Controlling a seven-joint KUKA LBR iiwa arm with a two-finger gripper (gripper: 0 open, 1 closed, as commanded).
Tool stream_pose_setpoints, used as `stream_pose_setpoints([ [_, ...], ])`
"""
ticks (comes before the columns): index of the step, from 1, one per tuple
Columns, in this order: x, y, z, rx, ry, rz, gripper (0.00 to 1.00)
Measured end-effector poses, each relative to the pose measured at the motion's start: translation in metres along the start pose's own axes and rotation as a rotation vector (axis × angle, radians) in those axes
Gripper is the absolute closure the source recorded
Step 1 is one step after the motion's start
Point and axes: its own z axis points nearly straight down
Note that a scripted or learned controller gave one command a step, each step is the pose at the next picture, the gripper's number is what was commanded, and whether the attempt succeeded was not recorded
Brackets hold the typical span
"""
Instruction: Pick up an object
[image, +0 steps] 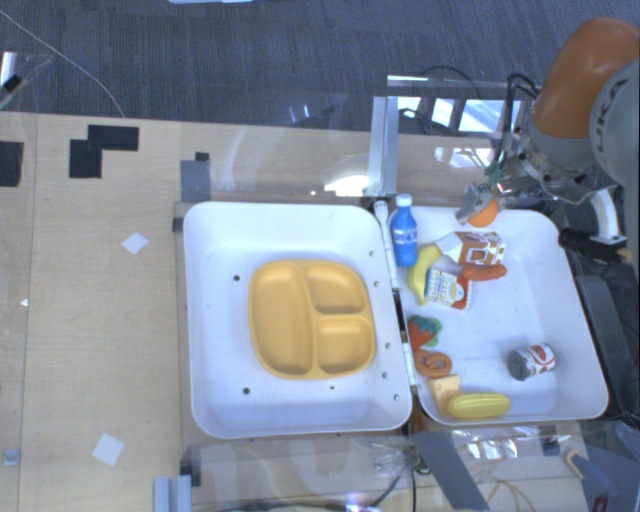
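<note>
My gripper (482, 204) hangs over the far edge of the right bin (570, 300), under the orange-banded wrist. A small orange piece (485, 213) sits between its grey fingers, so it is shut on that piece. Below it in the bin lie a red and white carton (481, 251), a printed packet (445, 288), a yellow banana (424, 266) and a blue bottle (403, 232). Nearer the front are a red and green toy fruit (423, 330), an orange ring (434, 363), a yellow oblong piece (478, 404) and a small can (531, 361).
The left bin (215, 300) holds a yellow divided tray (310, 318). A metal post (384, 145) rises behind the wall between the two bins. The arm's body and cables crowd the upper right corner.
</note>
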Motion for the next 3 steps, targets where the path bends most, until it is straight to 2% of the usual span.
stream_pose_setpoints([
  [1, -0.004, -0.002, -0.077, 0.005, -0.001, 0.062, 1.0],
  [2, -0.007, -0.005, -0.089, 0.014, 0.001, 0.331, 1.0],
  [3, 0.009, -0.078, -0.011, 0.024, 0.003, 0.37, 1.0],
])
